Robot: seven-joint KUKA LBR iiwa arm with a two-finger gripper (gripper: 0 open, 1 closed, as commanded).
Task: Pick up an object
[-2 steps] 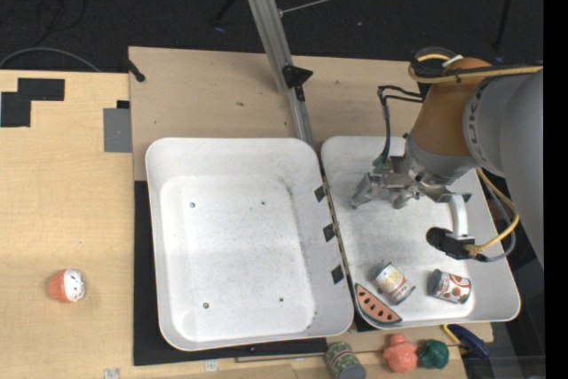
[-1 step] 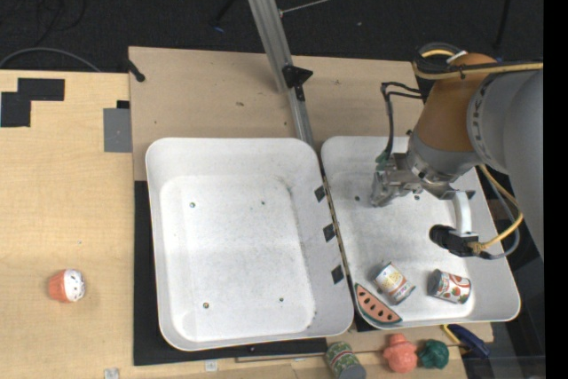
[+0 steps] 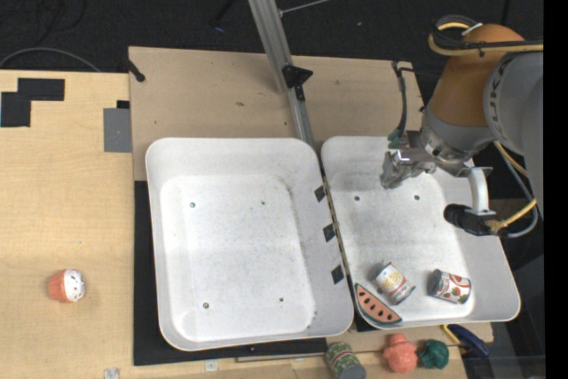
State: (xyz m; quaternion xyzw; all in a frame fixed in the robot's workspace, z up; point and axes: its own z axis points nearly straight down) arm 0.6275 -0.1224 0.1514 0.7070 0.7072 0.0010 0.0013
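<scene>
My gripper hangs over the back part of the right bin, near its far edge. Nothing is seen in it. Toward the front of this bin lie a small tin can with a pale label, a second can with a red and white label, and a watermelon slice toy at the front rim. All three sit well in front of the gripper and apart from it.
The left bin stands beside the right one, with a divider between them. A slanted metal rail rises behind. Small toys and a dark can lie in front of the bins. An orange ball rests far left.
</scene>
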